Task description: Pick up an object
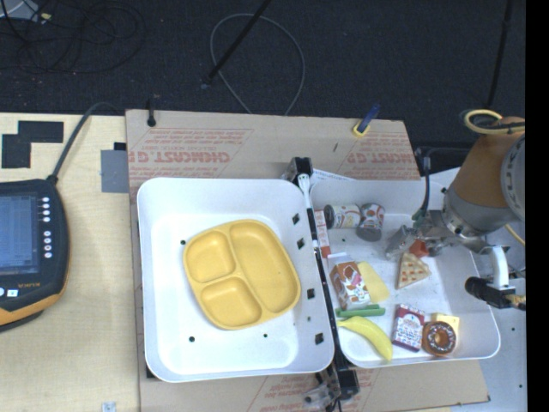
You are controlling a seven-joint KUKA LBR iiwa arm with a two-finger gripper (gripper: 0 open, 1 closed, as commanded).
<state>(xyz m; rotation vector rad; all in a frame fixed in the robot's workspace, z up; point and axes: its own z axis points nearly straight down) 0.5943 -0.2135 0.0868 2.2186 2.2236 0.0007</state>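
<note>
At the far left edge, around 9 o'clock of the frame, we see a teach pendant with an orange rim, well apart from the bins. Next, the left bin holds a yellow divided plate near its middle. The right bin carries all the loose items. At its 11 o'clock we note a small can lying beside a small bottle. Toward the centre, a snack packet touches a pale yellow piece on its 3 o'clock side. At 6 o'clock of the packet lie a green stick and a banana, close together. At 5 o'clock of the bin we see a red packet just beside a donut. A waffle slice sits at the bin's 2 o'clock.

The gripper reaches in from 3 o'clock, low over the bin, just at 12 o'clock of the waffle slice. Something red shows at its tip; we cannot tell what. We cannot tell how the end effector is set, or whether it grips anything. The can sits near its 10 o'clock side.
</note>
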